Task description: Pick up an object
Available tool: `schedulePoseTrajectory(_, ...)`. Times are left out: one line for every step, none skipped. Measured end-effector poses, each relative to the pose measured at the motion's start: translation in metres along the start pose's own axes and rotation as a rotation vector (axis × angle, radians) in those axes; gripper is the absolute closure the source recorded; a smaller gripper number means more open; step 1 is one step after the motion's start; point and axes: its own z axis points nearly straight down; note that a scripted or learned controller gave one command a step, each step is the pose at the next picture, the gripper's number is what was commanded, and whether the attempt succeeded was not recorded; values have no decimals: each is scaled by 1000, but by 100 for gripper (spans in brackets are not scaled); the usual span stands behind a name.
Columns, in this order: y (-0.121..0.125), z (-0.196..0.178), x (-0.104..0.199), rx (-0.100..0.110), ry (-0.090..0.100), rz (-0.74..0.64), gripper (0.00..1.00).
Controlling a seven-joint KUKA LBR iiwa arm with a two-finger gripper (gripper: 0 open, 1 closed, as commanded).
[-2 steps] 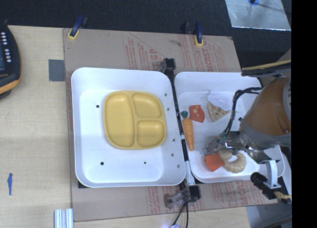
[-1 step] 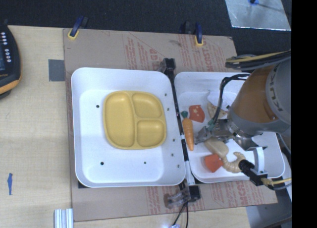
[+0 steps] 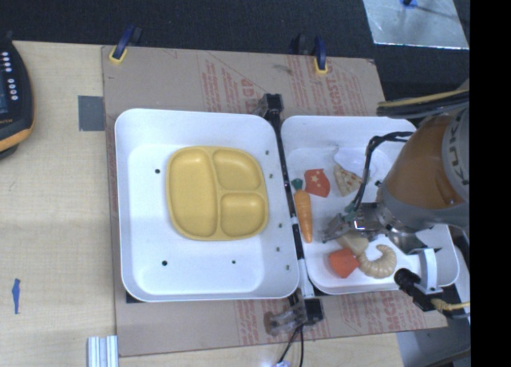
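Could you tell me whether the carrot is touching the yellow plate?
Apart. The camera view shows the carrot in the right bin, the yellow plate in the left bin, with both bin rims between them.

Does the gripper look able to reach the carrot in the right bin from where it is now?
Probably yes. The carrot lies bare by the right bin's left wall, with nothing on it, and the gripper hangs just to its right above the same bin. The wall may crowd one finger.
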Motion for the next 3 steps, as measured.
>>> schedulePoseTrajectory(-14, 0, 3, 1, 0, 0, 0)
schedulePoseTrajectory(26, -1, -26, -7, -3, 0, 0)
schedulePoseTrajectory(60, -1, 13, -7, -5, -2, 0)
